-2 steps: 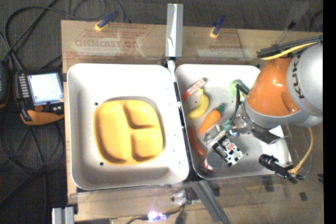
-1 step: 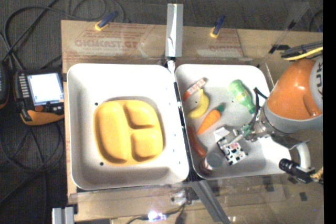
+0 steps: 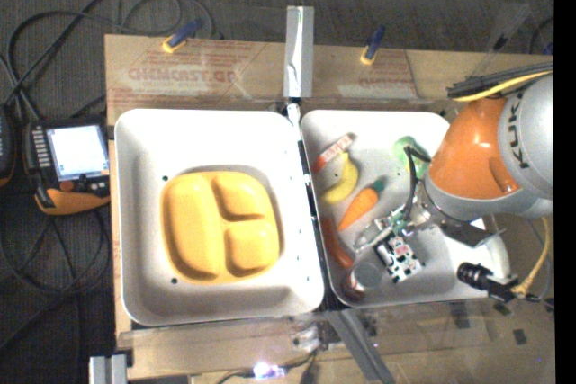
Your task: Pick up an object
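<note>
Setting: dark carpeted floor strewn with cables; a plywood worktop (image 3: 225,72) carrying two shallow white bins side by side. Places below are given relative to the right bin (image 3: 432,123).

Item 1. Right bin. Holds the loose objects, gathered toward its near-left part, presumably tipped in as a pile for picking.

Item 2. Banana (image 3: 341,180), yellow, in the right bin's left half, toward the far side, lying just beside the carrot.

Item 3. Carrot (image 3: 358,206), orange with a green tip, on a slant near the right bin's middle. It looks the likeliest candidate for the task (nearest the tool, and lying clear on top).

Item 4. Green object (image 3: 404,148), far side of the right bin, partly covered by the arm; kind not determinable.

Item 5. Gripper (image 3: 393,240), lowered into the right bin's near half, just beside the carrot's lower end. State of the fingers: cannot tell at this slant; nothing is seen between them.

Item 6. Arm (image 3: 472,162), grey with orange band, reaching across the right bin's right side.

Item 7. Left bin (image 3: 135,220), touching the right bin's left wall. Contains a yellow divided tray (image 3: 220,225), lying flat at centre.

Item 8. Handheld screen unit (image 3: 72,153), on the floor, well apart, beyond the left bin.
</note>
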`<state>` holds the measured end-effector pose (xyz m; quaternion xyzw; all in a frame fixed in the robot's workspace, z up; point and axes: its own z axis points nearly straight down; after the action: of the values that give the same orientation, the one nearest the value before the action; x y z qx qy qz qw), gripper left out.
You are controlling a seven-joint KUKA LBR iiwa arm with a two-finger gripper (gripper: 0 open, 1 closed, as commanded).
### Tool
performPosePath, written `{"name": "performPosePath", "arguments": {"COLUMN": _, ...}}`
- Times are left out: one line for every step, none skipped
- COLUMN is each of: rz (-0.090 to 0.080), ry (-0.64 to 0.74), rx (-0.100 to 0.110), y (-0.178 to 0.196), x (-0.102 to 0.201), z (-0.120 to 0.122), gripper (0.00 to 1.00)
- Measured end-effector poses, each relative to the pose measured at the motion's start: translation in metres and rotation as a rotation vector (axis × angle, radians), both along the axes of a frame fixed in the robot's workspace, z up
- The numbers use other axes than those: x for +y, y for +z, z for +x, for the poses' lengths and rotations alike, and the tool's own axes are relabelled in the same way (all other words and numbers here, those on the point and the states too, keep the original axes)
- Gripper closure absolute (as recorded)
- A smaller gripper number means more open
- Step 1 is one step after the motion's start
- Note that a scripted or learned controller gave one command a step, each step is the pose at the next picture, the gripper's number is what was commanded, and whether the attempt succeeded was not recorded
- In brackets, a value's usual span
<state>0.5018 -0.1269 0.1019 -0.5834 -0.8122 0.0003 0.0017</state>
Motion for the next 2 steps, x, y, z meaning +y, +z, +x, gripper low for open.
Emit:
{"name": "performPosePath", "arguments": {"rz": -0.003, "ry": -0.122, "rx": -0.019, "y": -0.0108, "x": 0.0082, "z": -0.0036, "gripper": 0.0}}
{"name": "performPosePath", "arguments": {"rz": -0.002, "ry": -0.12, "rx": -0.021, "y": -0.0015, "x": 0.0091, "z": -0.0024, "gripper": 1.0}}
